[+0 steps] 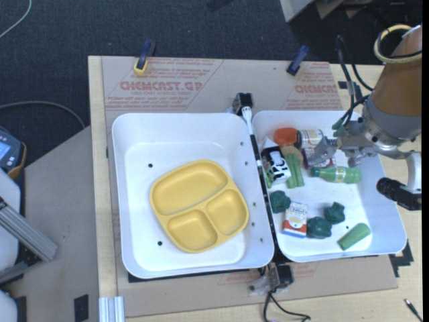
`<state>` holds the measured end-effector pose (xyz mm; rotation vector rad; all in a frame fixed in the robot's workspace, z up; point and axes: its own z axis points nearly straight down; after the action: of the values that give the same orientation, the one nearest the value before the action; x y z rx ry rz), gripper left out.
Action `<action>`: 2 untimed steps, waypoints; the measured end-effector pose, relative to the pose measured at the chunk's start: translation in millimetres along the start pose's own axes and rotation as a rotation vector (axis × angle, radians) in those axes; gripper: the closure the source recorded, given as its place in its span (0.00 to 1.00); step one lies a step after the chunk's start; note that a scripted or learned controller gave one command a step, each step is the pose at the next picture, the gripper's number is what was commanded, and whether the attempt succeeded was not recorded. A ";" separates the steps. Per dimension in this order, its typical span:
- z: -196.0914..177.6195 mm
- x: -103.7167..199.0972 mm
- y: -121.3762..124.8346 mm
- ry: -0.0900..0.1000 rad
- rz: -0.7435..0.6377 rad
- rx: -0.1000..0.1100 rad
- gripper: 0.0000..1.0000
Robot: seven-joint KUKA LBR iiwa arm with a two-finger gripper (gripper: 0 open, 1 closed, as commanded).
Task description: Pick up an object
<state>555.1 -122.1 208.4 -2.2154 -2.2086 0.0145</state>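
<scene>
The grey arm with its orange band reaches in from the right. Its gripper (333, 150) hangs low over the right white bin (395, 230), just above a green plastic bottle (337, 174). Whether the claw is spread or pinching cannot be told. A yellow three-compartment tray (198, 205) lies in the left white bin (134, 153).

Yellow tray (199, 205) in white bin (134, 139); orange-capped bottle (298, 137), green bottle (337, 174) (pale)
</scene>
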 end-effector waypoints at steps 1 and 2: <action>-7.5 0.2 2.8 -0.002 -0.003 -0.014 0.00; 35.5 -1.1 1.4 -0.001 -0.003 -0.009 0.00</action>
<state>555.9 -123.1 172.9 -2.2176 -2.2167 0.0054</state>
